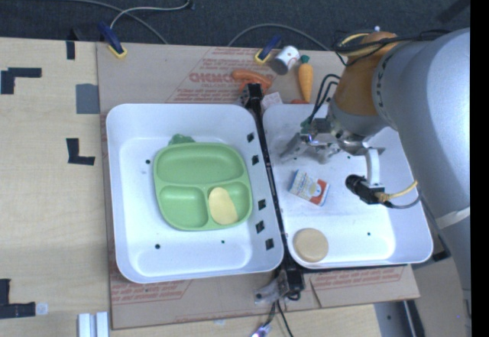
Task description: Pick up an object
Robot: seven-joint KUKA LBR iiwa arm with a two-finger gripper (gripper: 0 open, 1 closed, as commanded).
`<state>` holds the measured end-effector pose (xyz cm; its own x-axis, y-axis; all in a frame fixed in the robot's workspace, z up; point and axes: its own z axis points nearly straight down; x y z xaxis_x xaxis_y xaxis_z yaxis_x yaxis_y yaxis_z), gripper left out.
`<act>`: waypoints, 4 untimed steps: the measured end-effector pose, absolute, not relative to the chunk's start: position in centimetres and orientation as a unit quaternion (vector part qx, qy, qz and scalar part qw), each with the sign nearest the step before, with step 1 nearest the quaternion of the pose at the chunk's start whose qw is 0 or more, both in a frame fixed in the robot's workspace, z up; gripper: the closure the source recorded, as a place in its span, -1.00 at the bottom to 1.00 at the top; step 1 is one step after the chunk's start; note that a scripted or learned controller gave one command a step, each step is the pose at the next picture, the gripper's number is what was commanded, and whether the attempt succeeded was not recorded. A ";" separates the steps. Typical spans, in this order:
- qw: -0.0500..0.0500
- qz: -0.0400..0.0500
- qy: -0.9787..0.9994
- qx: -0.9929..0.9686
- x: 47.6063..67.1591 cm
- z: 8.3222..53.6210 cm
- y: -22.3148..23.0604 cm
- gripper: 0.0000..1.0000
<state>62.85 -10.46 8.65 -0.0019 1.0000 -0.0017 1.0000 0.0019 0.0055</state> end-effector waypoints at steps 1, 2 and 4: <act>0.002 0.001 0.708 0.707 58.4 8.7 -10.5 -1.00; 0.004 0.002 0.708 0.707 56.5 8.7 -10.3 -1.00; 0.001 0.000 0.707 0.707 59.7 10.8 -14.1 -1.00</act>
